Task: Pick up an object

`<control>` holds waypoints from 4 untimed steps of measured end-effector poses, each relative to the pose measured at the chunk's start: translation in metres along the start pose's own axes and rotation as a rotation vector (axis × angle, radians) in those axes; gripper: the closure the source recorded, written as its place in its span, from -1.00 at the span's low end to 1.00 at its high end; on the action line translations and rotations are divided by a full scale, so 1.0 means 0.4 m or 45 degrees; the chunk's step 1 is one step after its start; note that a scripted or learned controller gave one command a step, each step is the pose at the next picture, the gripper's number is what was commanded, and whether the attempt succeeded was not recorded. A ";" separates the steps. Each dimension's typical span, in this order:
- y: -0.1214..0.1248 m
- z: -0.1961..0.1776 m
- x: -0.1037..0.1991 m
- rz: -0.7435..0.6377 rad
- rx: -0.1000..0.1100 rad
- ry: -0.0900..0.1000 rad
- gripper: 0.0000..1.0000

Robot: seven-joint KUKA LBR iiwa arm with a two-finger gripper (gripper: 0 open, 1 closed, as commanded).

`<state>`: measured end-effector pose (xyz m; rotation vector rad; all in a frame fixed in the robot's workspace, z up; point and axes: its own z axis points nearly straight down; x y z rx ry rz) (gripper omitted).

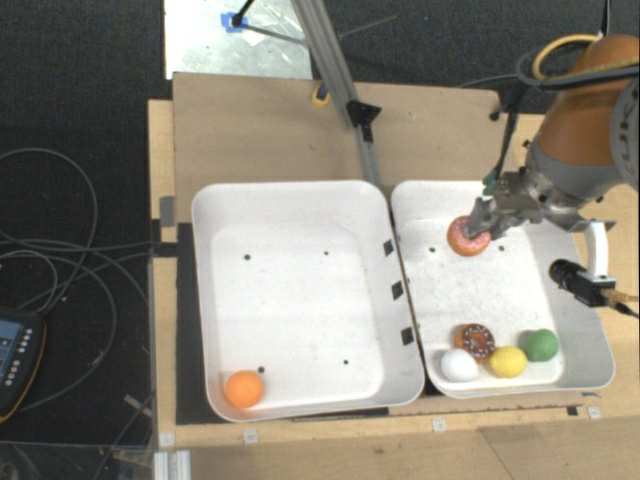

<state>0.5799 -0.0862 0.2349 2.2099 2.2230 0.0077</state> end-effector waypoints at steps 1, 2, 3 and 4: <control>0.004 -0.083 -0.001 0.000 0.004 0.001 1.00; 0.016 -0.058 0.132 -0.005 0.010 0.005 1.00; 0.065 -0.058 0.279 -0.007 0.006 0.005 1.00; 0.098 -0.009 0.415 -0.006 0.010 0.005 1.00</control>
